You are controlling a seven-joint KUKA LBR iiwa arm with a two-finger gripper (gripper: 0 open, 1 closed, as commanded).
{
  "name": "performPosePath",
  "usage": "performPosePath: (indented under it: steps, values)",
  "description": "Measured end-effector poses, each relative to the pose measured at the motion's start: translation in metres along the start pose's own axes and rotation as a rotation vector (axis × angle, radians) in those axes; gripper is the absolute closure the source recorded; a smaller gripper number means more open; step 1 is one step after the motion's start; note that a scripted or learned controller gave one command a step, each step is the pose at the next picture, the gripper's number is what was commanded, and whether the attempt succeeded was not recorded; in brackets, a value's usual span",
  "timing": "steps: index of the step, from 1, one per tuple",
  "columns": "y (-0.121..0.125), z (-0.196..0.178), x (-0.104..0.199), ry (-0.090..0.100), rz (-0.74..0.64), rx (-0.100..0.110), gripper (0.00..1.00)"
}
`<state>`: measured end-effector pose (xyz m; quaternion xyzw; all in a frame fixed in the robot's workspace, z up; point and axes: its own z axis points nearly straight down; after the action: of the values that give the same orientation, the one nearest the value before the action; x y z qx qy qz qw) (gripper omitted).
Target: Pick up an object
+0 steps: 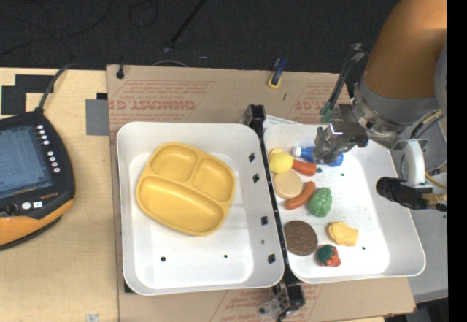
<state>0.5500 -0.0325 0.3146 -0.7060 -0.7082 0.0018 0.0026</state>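
My end effector (330,145) is low over a blue plastic toy (333,158), grip state unclear; orange plastic carrot (304,166) just left of it.

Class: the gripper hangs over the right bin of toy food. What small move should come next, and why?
Probably a short, straight descent. The gripper sits at the bin's upper left, over a blue object and beside the carrot, with nothing visibly between its fingers. Lowering onto the blue object seems the likeliest way to a grasp.

Right bin (398,255): food crowds left half, right half bare floor. Left bin (135,240): yellow tray (186,187) fills centre.
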Motion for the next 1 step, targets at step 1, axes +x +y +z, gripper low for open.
performPosePath:
  steps: [1]
  values:
    - [-0.0704, -0.0407, -0.0024, 0.0, 0.004, -0.005, 1.0]
